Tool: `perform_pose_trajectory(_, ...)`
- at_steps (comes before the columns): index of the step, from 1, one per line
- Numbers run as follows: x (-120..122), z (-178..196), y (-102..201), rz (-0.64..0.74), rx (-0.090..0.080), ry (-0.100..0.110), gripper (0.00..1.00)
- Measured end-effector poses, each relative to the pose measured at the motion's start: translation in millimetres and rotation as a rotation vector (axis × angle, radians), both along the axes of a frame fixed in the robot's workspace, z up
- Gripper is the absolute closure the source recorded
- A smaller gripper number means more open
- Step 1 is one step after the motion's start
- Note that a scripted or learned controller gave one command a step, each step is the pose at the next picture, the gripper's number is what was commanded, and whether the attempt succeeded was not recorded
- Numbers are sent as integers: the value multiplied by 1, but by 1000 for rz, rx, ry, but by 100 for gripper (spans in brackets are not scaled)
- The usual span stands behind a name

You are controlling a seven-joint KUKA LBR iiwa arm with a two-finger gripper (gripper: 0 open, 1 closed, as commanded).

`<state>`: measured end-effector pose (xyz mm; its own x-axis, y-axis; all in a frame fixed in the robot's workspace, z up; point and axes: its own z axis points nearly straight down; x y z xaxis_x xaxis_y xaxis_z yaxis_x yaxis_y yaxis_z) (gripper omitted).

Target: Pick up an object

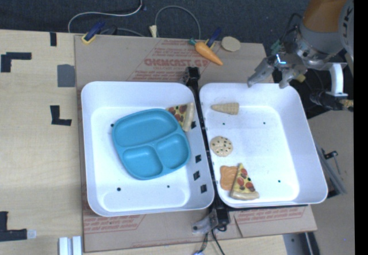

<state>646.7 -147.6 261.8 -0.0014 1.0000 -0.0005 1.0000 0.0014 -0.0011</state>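
Above the far right corner of the right bin (299,150), the gripper (269,77) hangs with fingers spread and empty, probably because it has not chosen yet among the cone (225,109), cookie (221,145) and pizza slice (244,182) lying apart below.

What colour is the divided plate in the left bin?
Blue: the three-compartment plastic plate, seen in the camera view.

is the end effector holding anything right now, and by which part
Nothing is held. The end effector is open above the far edge of the right bin, with no object between its fingers.
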Motion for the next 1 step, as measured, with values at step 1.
perform_pose_trajectory(1, -45, -115, 46, 2, 4, 12, 0)
